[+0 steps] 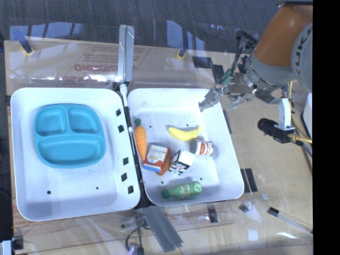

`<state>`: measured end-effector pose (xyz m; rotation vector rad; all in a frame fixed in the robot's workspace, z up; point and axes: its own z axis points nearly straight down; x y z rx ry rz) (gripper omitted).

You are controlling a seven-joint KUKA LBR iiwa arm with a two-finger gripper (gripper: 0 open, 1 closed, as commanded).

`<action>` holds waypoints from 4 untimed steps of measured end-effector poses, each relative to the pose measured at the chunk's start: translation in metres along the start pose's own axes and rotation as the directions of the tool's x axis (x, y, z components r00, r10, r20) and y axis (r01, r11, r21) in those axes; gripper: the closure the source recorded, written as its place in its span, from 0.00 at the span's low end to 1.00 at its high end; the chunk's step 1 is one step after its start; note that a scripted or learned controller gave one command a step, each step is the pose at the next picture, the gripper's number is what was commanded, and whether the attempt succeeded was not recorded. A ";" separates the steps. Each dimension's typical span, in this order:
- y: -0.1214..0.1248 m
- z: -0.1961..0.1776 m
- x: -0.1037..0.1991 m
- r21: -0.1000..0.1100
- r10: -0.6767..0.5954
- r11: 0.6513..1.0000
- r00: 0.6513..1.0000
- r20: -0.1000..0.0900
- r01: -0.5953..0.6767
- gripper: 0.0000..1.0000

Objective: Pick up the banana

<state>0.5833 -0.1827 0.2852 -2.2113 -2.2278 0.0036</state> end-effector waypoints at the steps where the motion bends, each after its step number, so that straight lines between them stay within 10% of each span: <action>1: 0.007 0.119 0.037 0.003 -0.006 1.000 1.000 0.000 0.006 0.00; 2: 0.015 0.194 0.010 0.000 -0.028 1.000 1.000 0.000 0.028 0.00; 3: 0.016 0.184 0.011 0.001 -0.032 0.999 0.999 0.001 0.032 1.00; 4: -0.015 0.090 0.047 -0.001 0.066 0.998 0.998 0.000 -0.066 1.00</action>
